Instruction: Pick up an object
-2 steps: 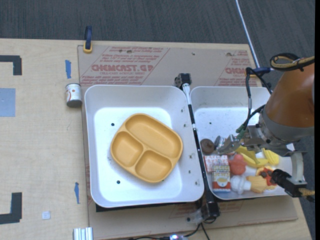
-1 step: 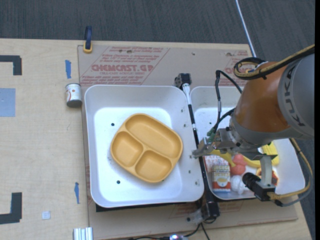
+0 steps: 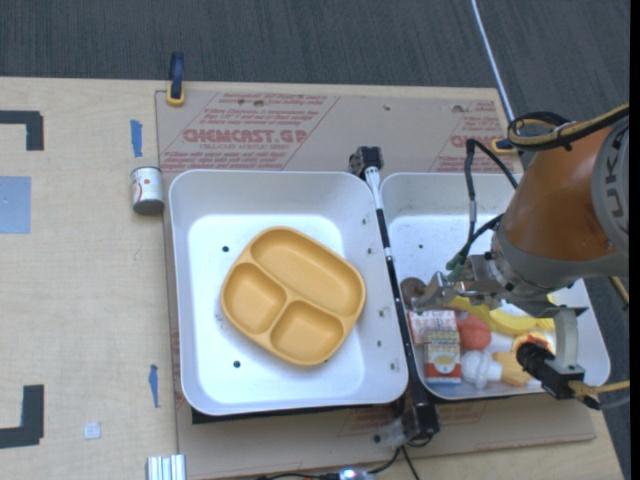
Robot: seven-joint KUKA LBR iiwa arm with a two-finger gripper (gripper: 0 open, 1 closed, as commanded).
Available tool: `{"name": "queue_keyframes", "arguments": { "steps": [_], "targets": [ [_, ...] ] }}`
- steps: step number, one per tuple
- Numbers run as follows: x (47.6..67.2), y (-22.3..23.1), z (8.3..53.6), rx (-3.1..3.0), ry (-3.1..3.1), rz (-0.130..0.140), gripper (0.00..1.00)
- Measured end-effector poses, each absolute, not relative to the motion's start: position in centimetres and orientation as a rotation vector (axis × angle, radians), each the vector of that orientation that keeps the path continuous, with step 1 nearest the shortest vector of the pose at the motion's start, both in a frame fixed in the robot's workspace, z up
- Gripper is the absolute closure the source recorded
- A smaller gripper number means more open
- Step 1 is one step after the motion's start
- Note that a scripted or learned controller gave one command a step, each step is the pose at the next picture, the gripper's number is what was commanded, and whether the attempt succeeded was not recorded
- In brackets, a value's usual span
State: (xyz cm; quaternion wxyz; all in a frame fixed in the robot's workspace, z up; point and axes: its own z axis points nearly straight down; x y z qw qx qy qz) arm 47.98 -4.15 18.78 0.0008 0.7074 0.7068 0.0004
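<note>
the jaws (image 3: 432, 293) sit low in the right bin (image 3: 420, 230), at the left end of the pile of toys, w/ the arm (image 3: 560, 208) bulking over the bin from the right. what shows there is a grey metal tip near the bin's left wall; whether the jaws are open or closed can't be told, the wrist body hides too much.

progress, as a judgement: nothing looks picked yet. no item is seen clear of the pile or lifted off the bin floor, so the grab and the lift are both left to do.

nearest candidate is the small carton (image 3: 440, 346) w/ red and white print, lying flat just below the tip, close but not visibly between anything. next out: a red round piece (image 3: 473, 334) touching the carton's right side, a white bottle-like piece (image 3: 481, 370) below that, a banana (image 3: 512, 320) stretching right under the wrist, and an orange bit (image 3: 530, 350) near the bin's lower right.

further out, the left bin (image 3: 200, 268) holds a yellow divided plate (image 3: 292, 296), well apart from the tip. on the counter (image 3: 70, 298) left of the bins stands a small can (image 3: 147, 189).
</note>
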Motion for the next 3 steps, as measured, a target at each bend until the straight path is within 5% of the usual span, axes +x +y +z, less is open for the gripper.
{"name": "queue_keyframes", "arguments": {
  "steps": [1,2,3],
  "targets": [
    [47.9,-8.4,18.7,2.222,2.219,0.001,1.00],
    [48.0,-1.9,18.5,2.220,2.224,0.002,1.00],
    [48.1,-1.5,19.9,2.219,2.221,0.004,1.00]
  ]
}}
